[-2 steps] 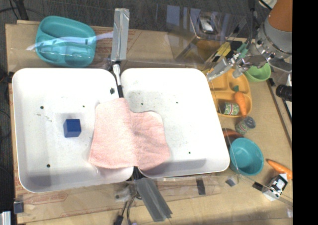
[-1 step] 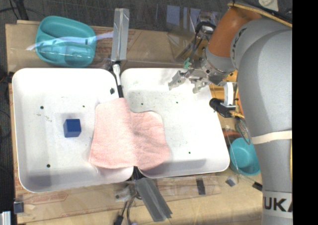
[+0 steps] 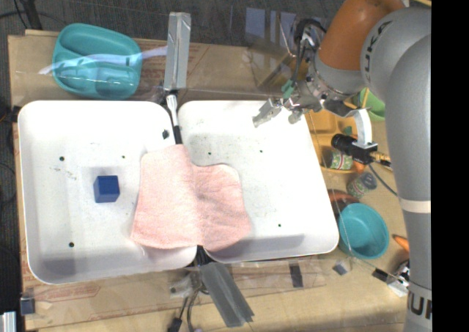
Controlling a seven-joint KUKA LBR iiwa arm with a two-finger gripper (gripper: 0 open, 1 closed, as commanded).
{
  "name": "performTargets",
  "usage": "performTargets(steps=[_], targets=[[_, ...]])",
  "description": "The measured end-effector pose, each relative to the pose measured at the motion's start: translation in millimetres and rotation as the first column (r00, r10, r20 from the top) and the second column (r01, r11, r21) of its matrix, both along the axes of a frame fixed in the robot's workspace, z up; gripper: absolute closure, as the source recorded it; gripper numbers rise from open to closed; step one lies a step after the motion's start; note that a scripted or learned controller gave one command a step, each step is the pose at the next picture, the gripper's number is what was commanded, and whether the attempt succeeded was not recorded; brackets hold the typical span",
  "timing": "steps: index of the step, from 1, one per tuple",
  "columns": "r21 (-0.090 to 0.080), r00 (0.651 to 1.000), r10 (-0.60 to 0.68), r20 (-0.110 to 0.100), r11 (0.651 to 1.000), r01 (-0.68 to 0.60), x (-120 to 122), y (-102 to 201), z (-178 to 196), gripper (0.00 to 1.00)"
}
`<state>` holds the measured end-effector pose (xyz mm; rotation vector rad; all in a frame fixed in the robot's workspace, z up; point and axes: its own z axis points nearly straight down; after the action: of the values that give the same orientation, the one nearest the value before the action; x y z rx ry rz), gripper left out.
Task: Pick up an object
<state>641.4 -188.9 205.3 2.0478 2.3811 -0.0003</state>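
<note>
- The wooden worktop (image 3: 220, 59) carries two shallow white bins side by side, with loose clutter along its right side.
- The grey arm (image 3: 399, 103), with its orange band high up, comes in from the right and bends toward the far edge of the right bin.
- The left bin (image 3: 44, 176) fills the left half of the view. The right bin (image 3: 289, 176) sits touching it along the middle divide.
- A pink cloth (image 3: 192, 202) lies flat and draped over that divide, part in each bin, and reaches down toward the near rims. It is well apart from the gripper.
- A teal plastic tub (image 3: 95, 59) lies on the worktop just beyond the far rim of the left bin, outside it.
- A teal bowl (image 3: 364, 229) stands on the worktop just beside the near right corner of the right bin.
- The gripper (image 3: 277, 113) hangs over the far edge of the right bin, near its middle. Its fingers are spread apart with nothing between them.
- A blue cube (image 3: 107, 188) rests on the floor of the left bin, left of the cloth and not touching it, far from the gripper.
</note>
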Motion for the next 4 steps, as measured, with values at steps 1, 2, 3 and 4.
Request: performTargets(steps=[1, 2, 3, 4], targets=[[0.001, 0.989, 0.150, -0.003, 0.989, -0.150, -24, 83, -74, 0.00], [0.002, 0.968, 0.252, -0.003, 0.968, -0.252, -34, 89, -113, 0.00], [-0.001, 0.937, 0.349, 0.001, 0.937, -0.349, -19, 93, -112, 0.00], [-0.002, 0.899, 0.438, 0.003, 0.899, -0.438, -9, 90, -111, 0.00]])
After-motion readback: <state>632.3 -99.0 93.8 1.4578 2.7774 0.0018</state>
